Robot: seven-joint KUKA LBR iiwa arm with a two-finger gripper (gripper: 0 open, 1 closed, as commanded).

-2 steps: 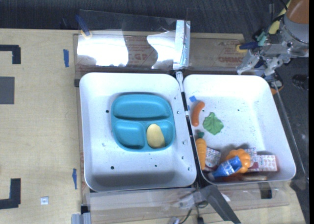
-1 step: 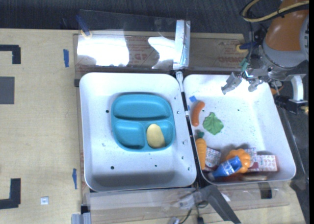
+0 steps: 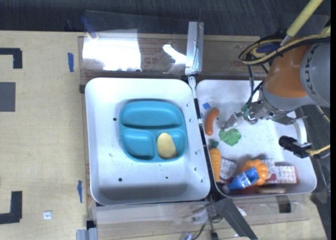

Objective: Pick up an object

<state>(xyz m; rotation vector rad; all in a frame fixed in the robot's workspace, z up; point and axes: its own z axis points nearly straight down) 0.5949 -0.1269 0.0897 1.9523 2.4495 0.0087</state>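
My gripper [image 3: 233, 122] hangs low over the upper middle of the right bin [image 3: 311, 178], at the end of the grey arm with the orange band [image 3: 286, 73]. Just below its tip lies a crumpled green item [image 3: 230, 137]; whether they touch cannot be told. An orange sausage-shaped piece [image 3: 210, 121] lies to the left by the bin wall. A carrot [image 3: 215, 161] lies lower left. Along the bin's front sit a small printed packet [image 3: 227, 168], a blue item [image 3: 242, 181], an orange toy [image 3: 254, 170] and a red-and-white packet [image 3: 283, 173].
The left bin [image 3: 100, 128] holds a blue divided tray [image 3: 147, 123] with a yellow egg-shaped object [image 3: 166, 145] in its lower right compartment. A metal post [image 3: 194, 47] stands behind the divide between the bins. Yellow and black cables [image 3: 262, 50] loop near the arm.
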